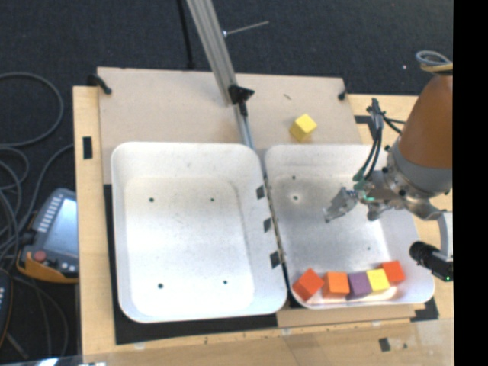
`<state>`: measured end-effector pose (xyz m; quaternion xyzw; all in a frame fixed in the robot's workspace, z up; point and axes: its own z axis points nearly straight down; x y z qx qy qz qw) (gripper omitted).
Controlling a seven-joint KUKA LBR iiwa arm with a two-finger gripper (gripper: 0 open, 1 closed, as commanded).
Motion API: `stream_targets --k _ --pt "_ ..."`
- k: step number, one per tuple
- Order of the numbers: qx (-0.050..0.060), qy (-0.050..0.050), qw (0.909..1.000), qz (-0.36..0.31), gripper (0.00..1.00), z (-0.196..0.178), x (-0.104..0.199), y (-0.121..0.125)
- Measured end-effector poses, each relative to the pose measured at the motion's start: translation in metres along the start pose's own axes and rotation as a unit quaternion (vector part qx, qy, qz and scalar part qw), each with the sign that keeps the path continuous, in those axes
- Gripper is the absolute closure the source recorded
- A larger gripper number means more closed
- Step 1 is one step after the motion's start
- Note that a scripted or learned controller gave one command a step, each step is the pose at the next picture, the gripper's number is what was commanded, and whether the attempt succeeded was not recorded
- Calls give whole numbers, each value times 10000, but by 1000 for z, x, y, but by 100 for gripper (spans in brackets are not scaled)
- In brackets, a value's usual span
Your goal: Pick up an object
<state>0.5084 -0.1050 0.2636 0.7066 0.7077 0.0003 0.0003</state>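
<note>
Starting on your left, the left bin [191,231] has just dark specks on its floor. Past the divider, a yellow cube [303,126] sits on the desk [175,105] behind the bins, well apart from everything else. In the right bin [335,174], the blocks line up along the near wall: a red-orange block [309,284], orange block [337,283], purple block [358,283], yellow block [378,280] and red block [393,272], touching side to side. Your claw [340,203] hangs above the bin's middle, clear of that row, blurry and dark, so honestly can't tell how it's set. The arm [428,136] is cut off at the right.
</note>
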Motion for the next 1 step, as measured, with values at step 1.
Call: stream_targets --k 1 --pt "21 12 10000 -37 0 36 78 12"
